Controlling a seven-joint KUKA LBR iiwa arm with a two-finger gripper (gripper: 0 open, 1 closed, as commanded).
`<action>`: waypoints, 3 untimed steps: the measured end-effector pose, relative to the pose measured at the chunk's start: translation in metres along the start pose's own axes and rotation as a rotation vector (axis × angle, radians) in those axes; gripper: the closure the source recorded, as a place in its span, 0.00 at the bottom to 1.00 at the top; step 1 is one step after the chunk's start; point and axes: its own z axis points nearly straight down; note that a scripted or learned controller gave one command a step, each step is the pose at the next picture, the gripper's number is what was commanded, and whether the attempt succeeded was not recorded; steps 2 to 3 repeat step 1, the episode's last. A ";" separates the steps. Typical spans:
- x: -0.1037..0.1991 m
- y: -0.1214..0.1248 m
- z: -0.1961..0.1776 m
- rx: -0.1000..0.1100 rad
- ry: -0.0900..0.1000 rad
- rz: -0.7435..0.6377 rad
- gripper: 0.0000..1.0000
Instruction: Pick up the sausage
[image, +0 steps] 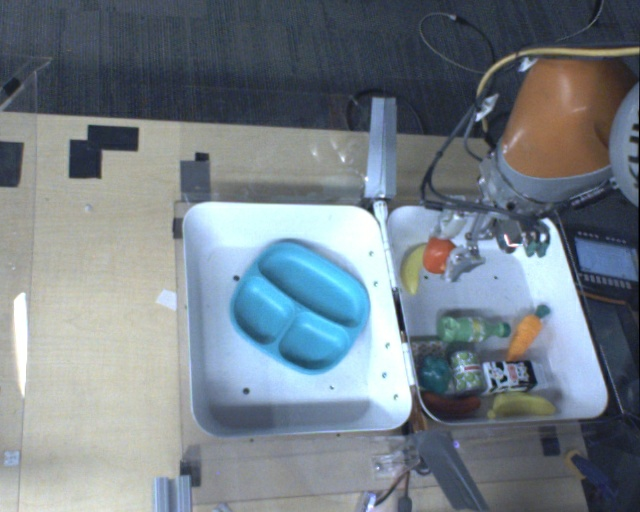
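A dark red-brown curved piece (452, 406), apparently the sausage, lies along the front wall of the right bin (570, 300), partly under a teal ball (434, 374) and a green packet (464, 366). My gripper (463, 258) hangs over the back left part of the same bin, well behind that piece. An orange-red rounded item (437, 255) sits right against the gripper's left side. Whether it is held or only beside the gripper is hidden from this angle.
The right bin also holds a yellow piece (412, 268) by its left wall, a green bottle (470, 327), a carrot (526, 334), a black-and-white carton (508, 376) and a banana (522, 405). A blue divided plate (300, 304) lies in the left bin (215, 300).
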 end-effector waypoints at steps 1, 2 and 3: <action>-0.067 0.022 -0.040 0.000 -0.003 0.578 1.00; -0.067 0.022 -0.040 0.000 -0.003 0.578 1.00; -0.067 0.022 -0.040 0.000 -0.003 0.578 1.00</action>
